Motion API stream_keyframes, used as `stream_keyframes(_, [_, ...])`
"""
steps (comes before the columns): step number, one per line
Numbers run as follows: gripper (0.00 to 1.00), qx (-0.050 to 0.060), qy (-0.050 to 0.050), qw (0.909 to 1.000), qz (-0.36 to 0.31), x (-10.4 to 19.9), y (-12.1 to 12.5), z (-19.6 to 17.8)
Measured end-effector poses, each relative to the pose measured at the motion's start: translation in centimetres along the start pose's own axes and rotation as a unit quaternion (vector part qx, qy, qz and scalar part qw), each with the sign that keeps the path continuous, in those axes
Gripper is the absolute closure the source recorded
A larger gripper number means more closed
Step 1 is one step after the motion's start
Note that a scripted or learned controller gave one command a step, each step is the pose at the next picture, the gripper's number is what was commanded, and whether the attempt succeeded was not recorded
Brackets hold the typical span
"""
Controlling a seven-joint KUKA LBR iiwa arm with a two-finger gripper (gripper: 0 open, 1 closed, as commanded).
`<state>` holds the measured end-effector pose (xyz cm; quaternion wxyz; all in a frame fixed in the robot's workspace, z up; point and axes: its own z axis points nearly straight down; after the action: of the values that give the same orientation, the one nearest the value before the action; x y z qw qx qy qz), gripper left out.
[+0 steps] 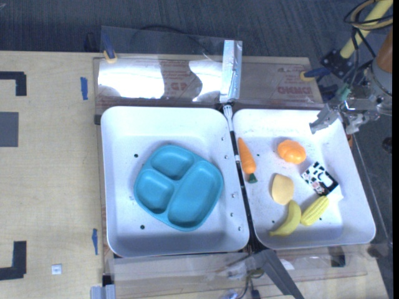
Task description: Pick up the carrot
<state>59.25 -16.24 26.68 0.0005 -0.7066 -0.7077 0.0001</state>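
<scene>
Carrot: Handling Properties, Grasp Site and Bin Contents

Camera view. Carrot [247, 160] lies flat in the right bin [358, 185], tight against that bin's left wall at roughly 9 o'clock from the bin centre. Its long axis runs approximately 12-to-6 o'clock, with the green stem end at 6 o'clock and the tapered orange tip at 12 o'clock. It appears to be a moulded toy: probably light, rigid and smooth, so some slip under the fingers is to be expected. Recommended grasp site is the thicker mid-body, jaws closing across the short axis. The adjacent bin wall leaves little clearance for the finger on that side; this is the principal risk.

Gripper [333, 118] hangs over the right bin's rim at about 1 o'clock, well apart from the carrot. It holds nothing; whether its fingers are spread or closed cannot be told at this resolution.

Right bin, further contents: an orange fruit [291, 151] near centre, a pale yellow piece [282, 189] at 6 o'clock of it, a banana [288, 219], a corn cob [315, 208], and a black-and-white patterned item [319, 179].

Left bin [118, 136] holds a blue divided plate [179, 186]; its compartments hold nothing.
</scene>
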Motion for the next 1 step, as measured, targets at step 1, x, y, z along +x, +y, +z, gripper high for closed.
stream_keyframes(1, [0.0, -0.004, -0.001, 0.9951, -0.099, 0.28, 0.2, 17.91])
